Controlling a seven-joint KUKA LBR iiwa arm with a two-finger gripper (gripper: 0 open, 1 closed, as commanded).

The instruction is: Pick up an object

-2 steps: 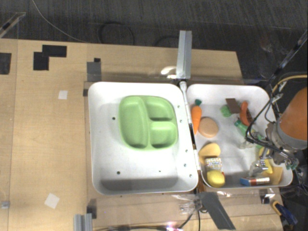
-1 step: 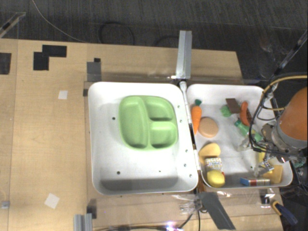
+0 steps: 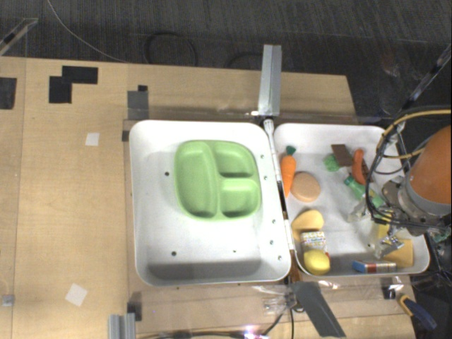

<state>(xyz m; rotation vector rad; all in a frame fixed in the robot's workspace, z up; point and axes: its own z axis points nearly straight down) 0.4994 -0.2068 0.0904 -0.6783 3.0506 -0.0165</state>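
Note:
The right bin (image 3: 332, 134) holds several small items. Among them are an orange carrot (image 3: 287, 169), a tan round piece (image 3: 306, 186), a yellow lemon (image 3: 317, 262), a small jar (image 3: 313, 240) and a yellow wedge (image 3: 402, 254). My gripper (image 3: 383, 233) hangs low over the bin's right side, just above the wedge and a red and blue marker (image 3: 374, 266). The grey wrist and orange band (image 3: 434, 162) hide the bin's right rim. Nothing shows clearly in the gripper.
The left bin (image 3: 152, 253) carries a green divided plate (image 3: 215, 179). At the back of the right bin lie a brown block (image 3: 341, 154), a green piece (image 3: 331, 163) and a red-orange piece (image 3: 359, 165). Cables (image 3: 395, 136) loop above the wrist. A metal post (image 3: 270, 83) stands behind the bins.

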